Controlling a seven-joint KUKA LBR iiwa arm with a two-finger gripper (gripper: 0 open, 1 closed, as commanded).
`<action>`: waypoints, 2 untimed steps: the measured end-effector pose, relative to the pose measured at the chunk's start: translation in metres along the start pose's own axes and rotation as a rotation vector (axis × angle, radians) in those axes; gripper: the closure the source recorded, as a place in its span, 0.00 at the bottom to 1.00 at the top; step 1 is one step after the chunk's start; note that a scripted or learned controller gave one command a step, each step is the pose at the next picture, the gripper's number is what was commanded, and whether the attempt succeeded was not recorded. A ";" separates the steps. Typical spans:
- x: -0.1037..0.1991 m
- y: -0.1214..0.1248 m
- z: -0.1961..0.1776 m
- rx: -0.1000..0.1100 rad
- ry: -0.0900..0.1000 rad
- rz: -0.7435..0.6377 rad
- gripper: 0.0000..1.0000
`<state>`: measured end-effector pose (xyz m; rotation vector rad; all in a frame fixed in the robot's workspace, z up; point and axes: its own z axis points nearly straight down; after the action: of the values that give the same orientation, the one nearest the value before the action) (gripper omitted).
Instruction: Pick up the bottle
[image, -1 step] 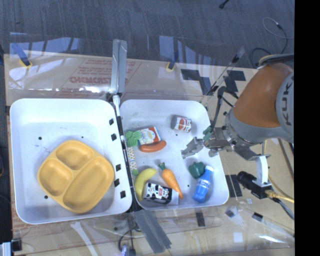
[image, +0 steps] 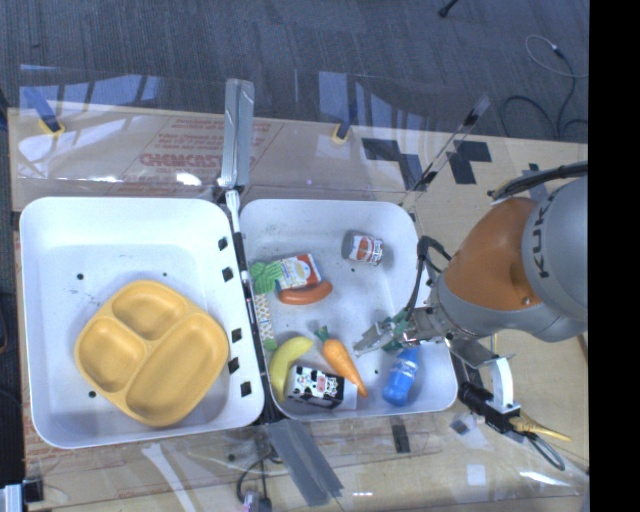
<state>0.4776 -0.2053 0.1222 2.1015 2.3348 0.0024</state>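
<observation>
Just below the end effector (grip state apparently unreadable) lies the blue bottle, long axis near-upright in frame.

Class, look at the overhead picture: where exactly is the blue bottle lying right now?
The blue bottle lies in the right bin's near right corner, just right of the carrot, below the gripper.

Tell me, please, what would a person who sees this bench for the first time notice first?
Probably the yellow divided tray, alone in the left bin, and the grey arm with its orange band reaching in from the right. The right bin is crowded: a blue bottle at its right edge just below the gripper, with a carrot, a banana and a sausage nearby.
</observation>
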 end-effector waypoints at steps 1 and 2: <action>0.000 0.000 -0.009 0.002 -0.001 -0.006 1.00; 0.025 0.031 0.032 0.006 0.002 -0.026 1.00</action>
<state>0.5062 -0.1772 0.0905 2.0744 2.3660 -0.0032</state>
